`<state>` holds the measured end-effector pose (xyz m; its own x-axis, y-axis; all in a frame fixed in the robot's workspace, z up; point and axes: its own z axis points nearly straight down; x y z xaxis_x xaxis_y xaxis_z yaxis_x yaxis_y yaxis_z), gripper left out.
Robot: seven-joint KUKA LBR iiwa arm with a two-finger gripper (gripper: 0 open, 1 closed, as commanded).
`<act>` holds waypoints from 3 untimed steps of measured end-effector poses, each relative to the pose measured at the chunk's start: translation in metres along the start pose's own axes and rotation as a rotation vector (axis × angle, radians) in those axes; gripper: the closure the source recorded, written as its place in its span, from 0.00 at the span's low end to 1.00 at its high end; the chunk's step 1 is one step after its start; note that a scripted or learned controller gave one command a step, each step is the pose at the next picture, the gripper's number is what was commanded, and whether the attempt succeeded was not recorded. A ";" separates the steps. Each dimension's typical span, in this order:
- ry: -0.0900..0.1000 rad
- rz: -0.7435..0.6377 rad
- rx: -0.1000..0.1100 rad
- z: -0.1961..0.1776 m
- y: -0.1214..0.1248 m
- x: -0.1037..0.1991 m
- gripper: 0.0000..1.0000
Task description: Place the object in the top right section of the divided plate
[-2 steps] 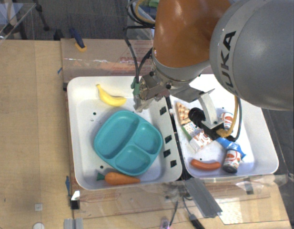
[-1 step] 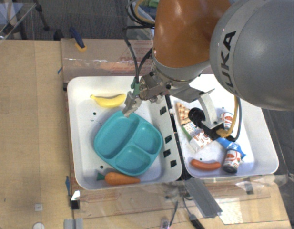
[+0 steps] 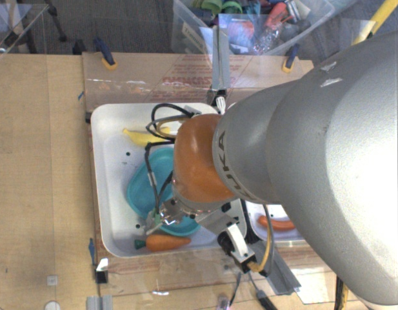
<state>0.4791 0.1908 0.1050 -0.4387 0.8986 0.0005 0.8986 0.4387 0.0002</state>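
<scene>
One bin (image 3: 108, 173) carries a teal plate (image 3: 144, 186) near its middle, much of it hidden under the arm (image 3: 205, 160). A carrot (image 3: 165, 242) lies by the bin's front edge, just off the plate's rim, and a banana (image 3: 142, 136) lies toward the back edge. The gripper (image 3: 161, 219) hangs low over the plate's front rim, close above the carrot; its grasp I cannot tell. Another orange thing (image 3: 276, 224), perhaps a second carrot, lies in the other bin.
</scene>
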 end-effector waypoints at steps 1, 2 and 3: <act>-0.001 0.227 0.000 -0.082 0.030 0.001 0.00; 0.002 0.172 -0.017 0.012 0.013 0.017 0.00; -0.001 0.076 0.002 -0.124 0.024 0.019 0.00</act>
<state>0.4927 0.2184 0.2294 -0.3692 0.9294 -0.0003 0.9294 0.3692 -0.0017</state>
